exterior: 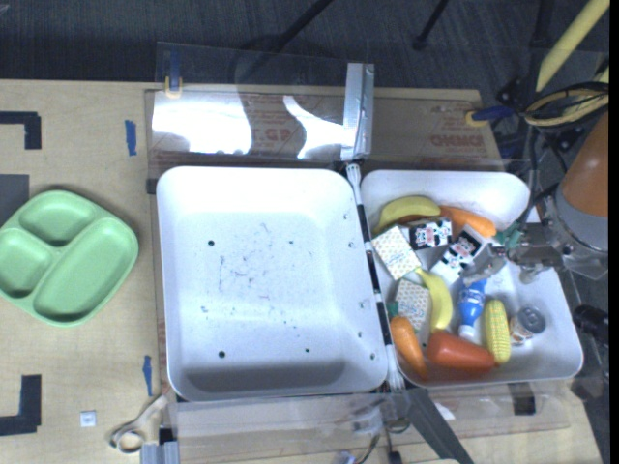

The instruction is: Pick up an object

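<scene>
The right bin (503, 196) holds a heap of toy food. A yellow banana (411, 209) lies at the back, with an orange piece (471, 222) beside it. Two black-and-white cow-patterned items (431, 233) sit in the middle. Nearer the front are checkered white packs (395, 249), a second banana (440, 298), a blue-and-white tube (471, 309), a corn cob (496, 327), a red pepper (459, 353), an orange carrot (406, 341) and a small jar (528, 322). My gripper (495, 259) reaches in from the right, low over the heap's middle, just above the tube.
The left bin (261, 196) sits next to the right one, sharing a raised middle rim. A green divided plate (63, 256) rests on the bench at far left. A clear panel with a metal post (358, 109) stands behind the bins. Cables hang at the upper right.
</scene>
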You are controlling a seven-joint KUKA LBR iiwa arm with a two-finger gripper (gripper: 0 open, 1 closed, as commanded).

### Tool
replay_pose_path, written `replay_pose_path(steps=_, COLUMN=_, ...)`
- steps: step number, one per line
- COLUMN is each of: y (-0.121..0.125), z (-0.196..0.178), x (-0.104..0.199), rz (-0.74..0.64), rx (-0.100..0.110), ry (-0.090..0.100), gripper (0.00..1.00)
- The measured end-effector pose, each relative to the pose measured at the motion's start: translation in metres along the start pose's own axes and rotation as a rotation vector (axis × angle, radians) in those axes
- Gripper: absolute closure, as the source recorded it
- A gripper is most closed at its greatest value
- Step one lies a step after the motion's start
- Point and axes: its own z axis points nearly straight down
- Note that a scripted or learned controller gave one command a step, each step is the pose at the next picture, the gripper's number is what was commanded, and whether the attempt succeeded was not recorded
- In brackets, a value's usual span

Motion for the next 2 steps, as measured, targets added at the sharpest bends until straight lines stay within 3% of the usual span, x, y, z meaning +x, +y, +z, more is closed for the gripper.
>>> replay_pose_path(steps=1, y=-0.008, z=-0.033, x=0.001, rz=-0.036, rx=-0.003, ry=-0.001, gripper=0.0)
replay_pose_path(steps=2, y=0.02, z=0.128, x=-0.04, rz=-0.011, rx=-0.009, ry=-0.001, gripper=0.0)
